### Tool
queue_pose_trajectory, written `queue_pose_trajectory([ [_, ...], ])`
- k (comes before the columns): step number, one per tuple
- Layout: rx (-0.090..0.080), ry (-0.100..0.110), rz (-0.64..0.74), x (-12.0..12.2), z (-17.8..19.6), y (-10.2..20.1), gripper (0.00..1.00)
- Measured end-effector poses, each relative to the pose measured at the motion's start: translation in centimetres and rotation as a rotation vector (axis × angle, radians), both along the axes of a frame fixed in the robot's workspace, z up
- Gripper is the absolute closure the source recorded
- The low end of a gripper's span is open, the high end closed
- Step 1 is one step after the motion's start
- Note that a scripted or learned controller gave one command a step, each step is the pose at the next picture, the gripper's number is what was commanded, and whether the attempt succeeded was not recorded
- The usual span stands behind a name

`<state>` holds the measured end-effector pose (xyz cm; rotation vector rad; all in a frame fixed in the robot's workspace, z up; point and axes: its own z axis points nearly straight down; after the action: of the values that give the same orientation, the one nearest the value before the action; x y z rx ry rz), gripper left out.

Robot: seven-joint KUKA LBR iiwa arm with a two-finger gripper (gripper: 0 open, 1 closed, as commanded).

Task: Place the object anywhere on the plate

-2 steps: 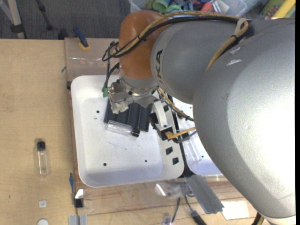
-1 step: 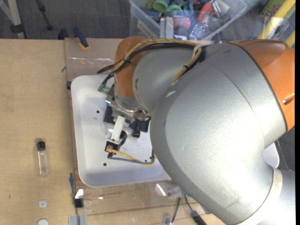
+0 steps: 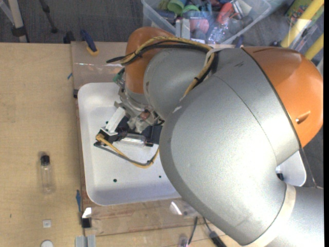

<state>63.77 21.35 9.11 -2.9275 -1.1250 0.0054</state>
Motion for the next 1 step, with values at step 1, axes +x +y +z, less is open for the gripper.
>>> queue_pose_trajectory([
  [1,0.002,-0.008,-0.407,-5.59,-0.28,1.27,1.0],
])
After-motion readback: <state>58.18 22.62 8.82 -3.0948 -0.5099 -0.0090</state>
